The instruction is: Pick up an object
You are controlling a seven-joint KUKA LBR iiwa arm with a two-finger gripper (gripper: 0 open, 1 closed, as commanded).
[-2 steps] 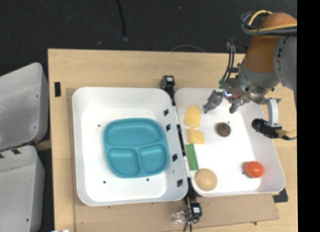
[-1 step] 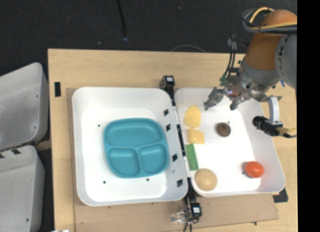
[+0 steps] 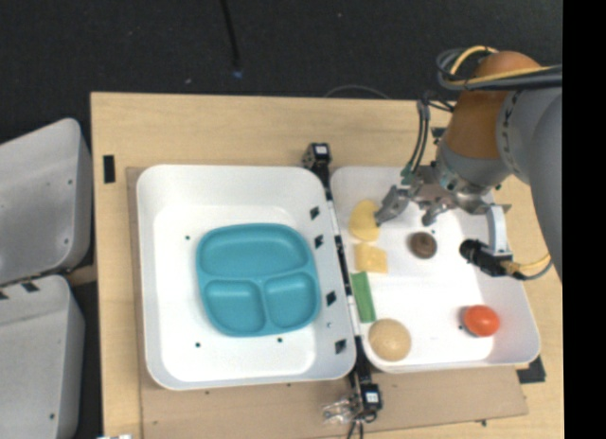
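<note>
My gripper (image 3: 410, 212) hangs over the back of the right bin (image 3: 511, 352), open, with nothing between its fingers. One finger (image 3: 389, 206) points toward a yellow rounded piece (image 3: 364, 220) by the bin's left wall. A small brown round object (image 3: 422, 245) lies just in front of the gripper, apart from it. In the same bin lie a pale yellow block (image 3: 371, 258), a green stick (image 3: 362, 296) along the left wall, a tan ball (image 3: 389, 340) at the front and a red-orange ball (image 3: 481, 321) at the front right.
The left bin (image 3: 161, 352) holds a teal divided tray (image 3: 258, 277). A black cable connector (image 3: 478, 255) with a yellow lead hangs from the wrist over the right bin's right side. Small clips sit along the seam between the bins.
</note>
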